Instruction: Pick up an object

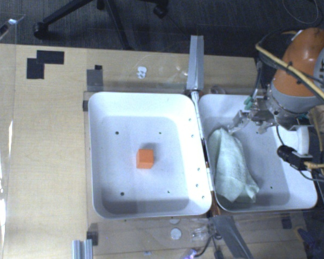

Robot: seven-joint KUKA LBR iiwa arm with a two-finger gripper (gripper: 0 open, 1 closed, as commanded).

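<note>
Hovering over the top of the right bin (313, 198), the gripper (247, 116) is sitting just above the upper end of the crumpled pale cloth (231, 165), which is lying along that bin's left wall directly below it — looks like a lineup for a grab there, since the cloth's bunched top is the nearest thing to bite; nothing is showing between the fingers, and whether they're apart or closed I cannot tell at this angle. The orange cube (145, 158) is sitting well off to the gripper's left and lower, alone mid-floor of the left bin (97, 144) on the counter (38, 161), so I'm judging it the less likely target right now.
</note>
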